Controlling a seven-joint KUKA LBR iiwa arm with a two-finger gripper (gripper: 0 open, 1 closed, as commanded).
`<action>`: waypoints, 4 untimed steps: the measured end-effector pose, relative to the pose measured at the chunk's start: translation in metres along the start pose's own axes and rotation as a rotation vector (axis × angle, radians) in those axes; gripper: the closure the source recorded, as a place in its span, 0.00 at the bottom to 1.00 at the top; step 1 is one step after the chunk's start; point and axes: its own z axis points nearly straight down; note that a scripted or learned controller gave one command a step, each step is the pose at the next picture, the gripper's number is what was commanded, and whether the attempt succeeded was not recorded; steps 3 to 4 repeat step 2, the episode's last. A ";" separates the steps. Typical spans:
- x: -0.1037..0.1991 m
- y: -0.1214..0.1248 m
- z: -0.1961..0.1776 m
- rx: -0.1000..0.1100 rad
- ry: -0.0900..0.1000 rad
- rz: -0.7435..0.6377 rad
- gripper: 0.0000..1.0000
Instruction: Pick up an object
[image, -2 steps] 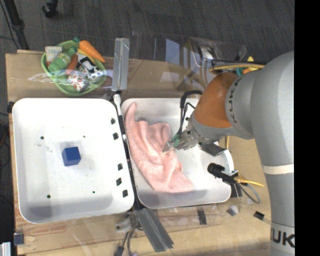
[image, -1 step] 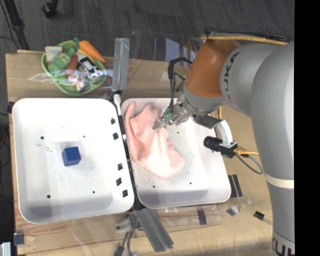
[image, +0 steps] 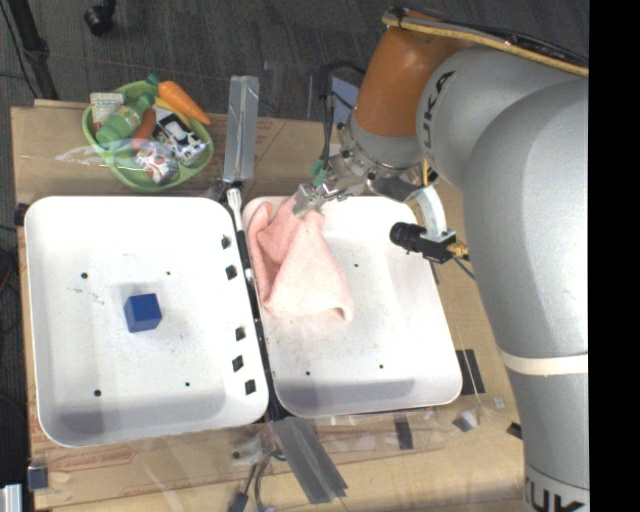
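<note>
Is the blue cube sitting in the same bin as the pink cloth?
No, the blue cube lies alone in the left bin, while the pink cloth is in the right bin.

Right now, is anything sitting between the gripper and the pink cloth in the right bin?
Nothing visible does. The gripper is already at the upper corner of the pink cloth, which looks pulled up toward it. The blue cube lies apart in the left bin, away from that path.

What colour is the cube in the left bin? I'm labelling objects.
Blue; the cube shows clearly in the camera view.
</note>
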 end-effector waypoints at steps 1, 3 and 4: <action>-0.005 0.000 -0.007 0.000 -0.001 -0.430 1.00; 0.052 0.001 0.027 0.003 0.001 -0.170 1.00; 0.052 0.001 0.027 0.003 0.001 -0.170 1.00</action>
